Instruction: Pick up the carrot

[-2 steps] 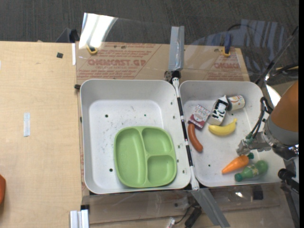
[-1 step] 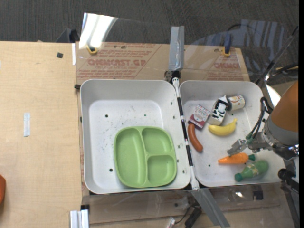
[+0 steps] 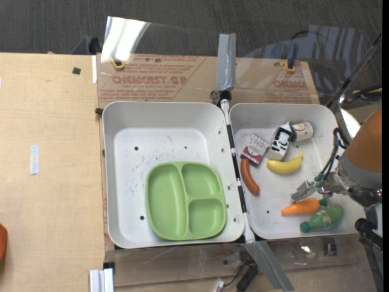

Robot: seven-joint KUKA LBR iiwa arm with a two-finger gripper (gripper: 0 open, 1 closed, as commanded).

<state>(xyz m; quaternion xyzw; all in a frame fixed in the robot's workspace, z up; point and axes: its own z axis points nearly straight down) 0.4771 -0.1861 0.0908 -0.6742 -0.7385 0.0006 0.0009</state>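
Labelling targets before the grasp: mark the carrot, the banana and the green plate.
carrot (image 3: 300, 208), camera view, middle of its orange body.
banana (image 3: 285, 164), camera view, middle of its curve.
green plate (image 3: 159, 199), camera view, its long left compartment.

- Left bin (image 3: 118, 163): holds a divided plate (image 3: 185, 201).
- Right bin (image 3: 267, 215): sausage (image 3: 250, 176) at left, banana (image 3: 285, 163) right of it.
- Carrot (image 3: 300, 207) lies near the front, a bottle (image 3: 322, 218) just beside it.
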